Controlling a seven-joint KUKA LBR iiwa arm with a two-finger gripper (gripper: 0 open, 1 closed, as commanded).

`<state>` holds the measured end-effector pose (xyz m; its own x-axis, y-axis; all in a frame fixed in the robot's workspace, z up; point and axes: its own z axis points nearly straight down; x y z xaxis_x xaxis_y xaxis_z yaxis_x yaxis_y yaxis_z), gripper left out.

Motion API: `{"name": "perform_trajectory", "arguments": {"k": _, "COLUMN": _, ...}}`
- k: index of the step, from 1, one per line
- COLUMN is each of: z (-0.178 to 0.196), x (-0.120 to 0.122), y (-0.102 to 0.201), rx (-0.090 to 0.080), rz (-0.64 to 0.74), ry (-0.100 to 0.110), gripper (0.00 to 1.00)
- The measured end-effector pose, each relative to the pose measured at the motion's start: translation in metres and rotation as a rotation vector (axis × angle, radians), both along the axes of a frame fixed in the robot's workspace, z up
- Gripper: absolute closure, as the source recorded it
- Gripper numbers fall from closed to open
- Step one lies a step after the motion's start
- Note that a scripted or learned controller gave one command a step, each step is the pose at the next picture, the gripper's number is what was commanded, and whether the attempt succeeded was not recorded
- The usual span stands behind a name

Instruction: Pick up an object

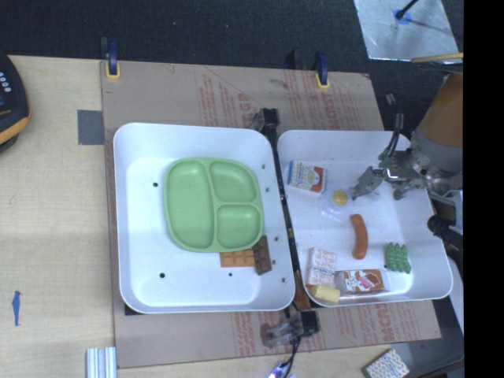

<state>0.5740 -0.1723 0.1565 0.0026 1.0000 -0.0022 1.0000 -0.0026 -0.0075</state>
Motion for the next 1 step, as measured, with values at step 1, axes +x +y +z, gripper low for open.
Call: {"name": "perform_trajectory", "arguments": {"k": 1, "z": -0.069, "x": -0.0272, "y": 0.025, "rx": 0.005, "rz": 0.007, "ry": 0.004, "gripper": 0.0}}
